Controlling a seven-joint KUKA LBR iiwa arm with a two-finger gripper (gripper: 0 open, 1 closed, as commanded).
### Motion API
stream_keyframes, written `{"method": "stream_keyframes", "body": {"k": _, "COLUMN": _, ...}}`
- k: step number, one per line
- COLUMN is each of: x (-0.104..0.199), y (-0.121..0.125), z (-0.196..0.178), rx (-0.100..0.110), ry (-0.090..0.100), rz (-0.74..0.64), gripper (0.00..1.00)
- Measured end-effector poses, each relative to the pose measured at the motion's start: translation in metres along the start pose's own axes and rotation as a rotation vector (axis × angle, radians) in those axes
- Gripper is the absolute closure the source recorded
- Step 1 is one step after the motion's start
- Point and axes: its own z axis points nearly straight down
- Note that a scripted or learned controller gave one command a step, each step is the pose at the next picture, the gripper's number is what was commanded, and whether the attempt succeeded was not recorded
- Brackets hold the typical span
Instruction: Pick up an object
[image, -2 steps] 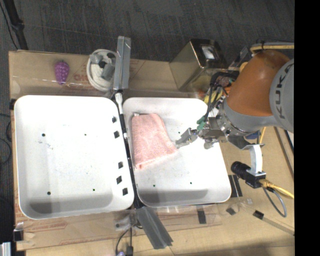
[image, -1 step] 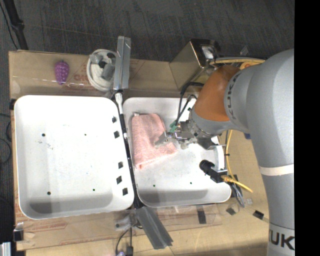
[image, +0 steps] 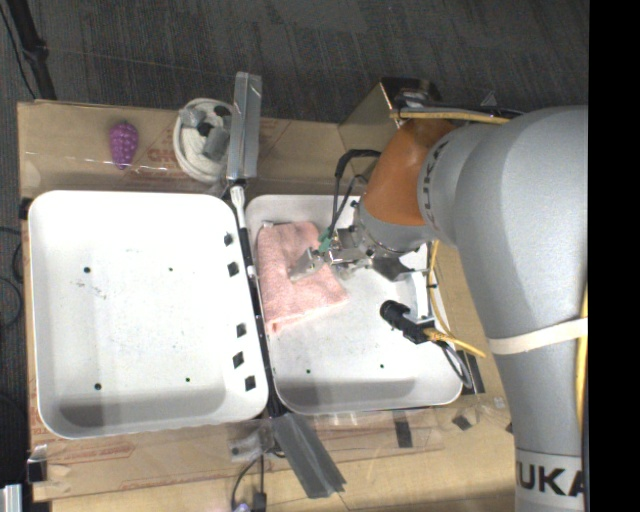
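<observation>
My arm (image: 520, 250) reaches in from the right, orange wrist band (image: 395, 185) bent downward, hand (image: 312, 258) lowered and pointing left.

The bulky, smooth grey metal arm (image: 520, 250) carries an orange band (image: 398, 185) above the wrist, thin black cables (image: 345, 175) alongside, and white "KUKA" lettering (image: 550, 482).

Fuzzy pink cloth (image: 296, 272), glossy bins (image: 130, 300)

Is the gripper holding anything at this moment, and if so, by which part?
It cannot be told. The gripper is down on the pink cloth in the right bin, near the cloth's middle, but a grasp isn't visible.
</observation>
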Motion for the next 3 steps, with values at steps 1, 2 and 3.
{"method": "stream_keyframes", "body": {"k": 1, "x": 0.018, "y": -0.025, "z": 0.001, "rx": 0.002, "ry": 0.000, "rz": -0.102, "gripper": 0.00}}
{"method": "stream_keyframes", "body": {"k": 2, "x": 0.021, "y": -0.050, "z": 0.001, "rx": 0.002, "ry": 0.000, "rz": -0.089, "gripper": 0.00}}
{"method": "stream_keyframes", "body": {"k": 3, "x": 0.016, "y": -0.079, "z": 0.001, "rx": 0.002, "ry": 0.001, "rz": -0.095, "gripper": 0.00}}
